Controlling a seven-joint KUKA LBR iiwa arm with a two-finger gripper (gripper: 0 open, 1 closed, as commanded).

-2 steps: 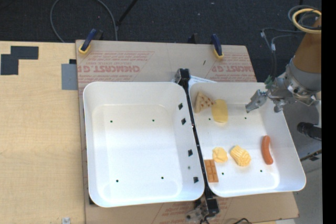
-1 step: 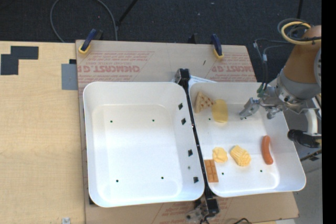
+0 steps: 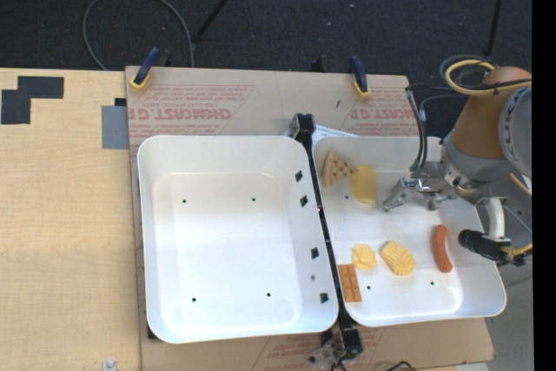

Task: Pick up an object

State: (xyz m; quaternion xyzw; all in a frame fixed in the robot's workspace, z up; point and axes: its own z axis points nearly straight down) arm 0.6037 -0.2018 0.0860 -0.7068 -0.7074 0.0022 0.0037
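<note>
The claw (image 3: 395,200) hangs over the right bin (image 3: 473,300), and nobody can tell how it is set. A pale yellow block (image 3: 364,184) lies just beside it, near a red sausage (image 3: 443,248)

Arm (image 3: 486,130) reaches from right, bent; tool (image 3: 398,197) low, pointing left.

Both white bins (image 3: 226,321) look like smooth, faintly glossy plastic. Beneath them lies matt brown printed cardboard (image 3: 261,104). At frame left the bench (image 3: 61,230) shows pale wood grain. The gripper (image 3: 401,195) looks metallic grey.
</note>
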